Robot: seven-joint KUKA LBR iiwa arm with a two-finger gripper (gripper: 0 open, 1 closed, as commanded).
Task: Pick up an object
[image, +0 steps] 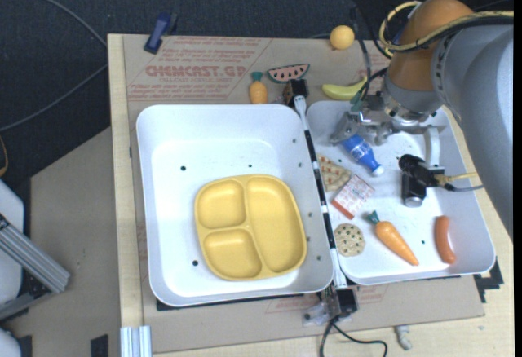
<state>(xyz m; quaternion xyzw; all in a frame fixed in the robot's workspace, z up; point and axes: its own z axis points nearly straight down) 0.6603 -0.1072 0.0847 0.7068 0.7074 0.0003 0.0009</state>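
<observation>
End effector sits low over the far end of the right shallow white bin, under the grey arm with the orange band. Can't tell from here whether it's released or clenched, the wrist blocks it. Nothing visibly grasped.

Likeliest target: small blue plastic bottle with a white cap, lying on its side just beside the end effector on the near side, tilted across the bin floor. Risks as I read it:
- bottle is round and lying down, so a close from the wrong angle may roll or squirt it away
- it's near the bin's far-left corner, so a descent could clip the wall or the divider between the bins
- tan square cracker and red-and-white flat packet lie just beside the bottle, so a nudge could shove it onto them or drag them along

Farther out in the same bin: round brown cookie, orange plastic carrot, red sausage-shaped toy, all apart from the end effector and less likely to interfere.

Left white bin holds a yellow three-compartment plastic plate, well apart.

On the bench behind the bins: yellow toy banana, watermelon slice toy, small yellow ball; the banana is near the arm's sweep and could get knocked
</observation>
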